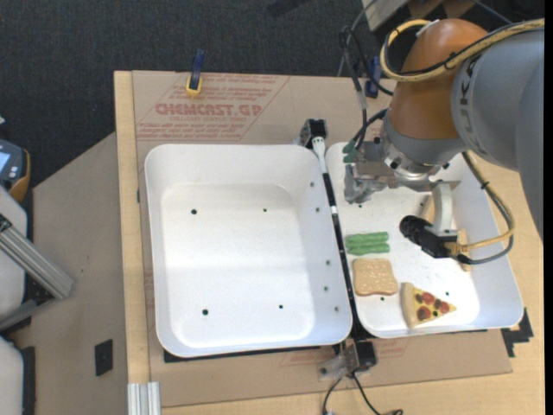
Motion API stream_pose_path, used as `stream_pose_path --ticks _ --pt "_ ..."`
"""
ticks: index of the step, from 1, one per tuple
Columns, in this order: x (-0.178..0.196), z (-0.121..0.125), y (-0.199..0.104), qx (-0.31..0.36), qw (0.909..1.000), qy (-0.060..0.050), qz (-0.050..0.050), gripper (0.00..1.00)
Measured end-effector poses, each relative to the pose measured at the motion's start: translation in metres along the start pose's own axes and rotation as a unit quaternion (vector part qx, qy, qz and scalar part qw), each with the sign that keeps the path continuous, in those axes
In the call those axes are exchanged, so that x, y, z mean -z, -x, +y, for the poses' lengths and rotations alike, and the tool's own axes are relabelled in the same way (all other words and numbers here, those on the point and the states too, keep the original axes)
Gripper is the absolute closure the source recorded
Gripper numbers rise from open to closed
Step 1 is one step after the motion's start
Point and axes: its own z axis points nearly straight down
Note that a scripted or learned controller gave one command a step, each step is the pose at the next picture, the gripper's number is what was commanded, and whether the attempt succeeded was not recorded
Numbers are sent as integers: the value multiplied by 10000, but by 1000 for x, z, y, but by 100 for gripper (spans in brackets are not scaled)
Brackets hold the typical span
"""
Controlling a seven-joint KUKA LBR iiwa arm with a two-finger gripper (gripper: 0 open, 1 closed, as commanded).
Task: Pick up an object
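Three toy foods lie in the right bin (488, 271), all on the near side of the gripper (357, 190), toward the bottom edge of the camera view. Closest to the gripper is a green bean bundle (367, 244), lying flat and crosswise just below it and apart from it. Farther from the gripper along the same line sits a bread slice (374, 277), near the bundle but not touching it. A pizza slice (425, 305) rests farthest from the gripper, just beside the bread on its right and close to the bin's near rim. The gripper hangs over the far left part of the right bin, next to the wall that meets the left bin (233, 249); whether it is open or closed cannot be told from this angle. Behind the gripper the grey arm (510, 85) rises toward the view's right, with its orange band (436, 67) just above the wrist. To the gripper's left the left bin shows its white floor with a few dark dots. Both bins stand on a cardboard sheet (207, 111) with red lettering that covers the surface, and a small yellow and blue clamp (195, 80) grips the sheet's far edge, well apart from the gripper on its left.
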Motion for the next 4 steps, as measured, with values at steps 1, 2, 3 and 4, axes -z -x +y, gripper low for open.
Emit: stream_pose_path --ticks 1,2,3,4 --pt "10 1 0 -2 10000 12 -3 100" --pt "-13 28 -73 33 10000 9 6 100" --pt "55 88 -66 9 10000 57 -1 100" --pt "-17 83 -134 29 10000 -51 9 100"
